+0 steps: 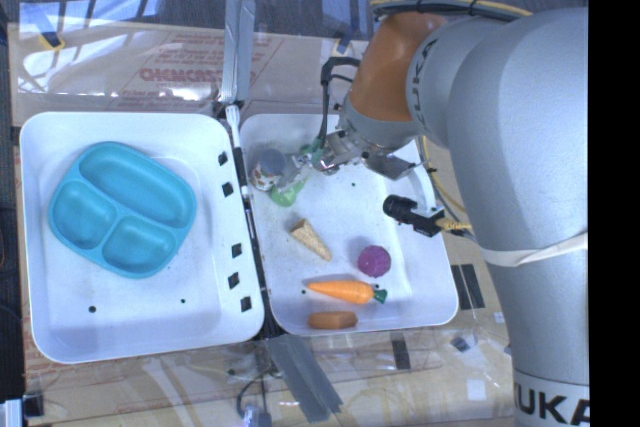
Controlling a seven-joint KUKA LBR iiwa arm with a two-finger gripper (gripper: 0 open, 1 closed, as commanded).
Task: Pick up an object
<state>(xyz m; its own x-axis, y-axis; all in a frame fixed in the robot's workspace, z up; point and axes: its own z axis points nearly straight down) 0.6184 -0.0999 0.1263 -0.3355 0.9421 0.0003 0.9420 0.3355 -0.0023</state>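
Observation:
My gripper [290,169] reaches down into the upper left corner of the right bin [432,295], below the orange wrist band. It hangs over a small green object [285,196] and a greyish round thing [267,169] by the bin's left wall. Whether either is in its grasp is hidden. Lower in the same bin lie a tan cone [310,239], a purple ball [374,261], an orange carrot [341,292] and a brown sausage-shaped piece [332,320].
The left bin [60,325] holds a blue divided plate [122,208]. A black part [411,213] juts over the right bin's right side. The grey arm covers the view's right. A divider [245,245] separates the bins.

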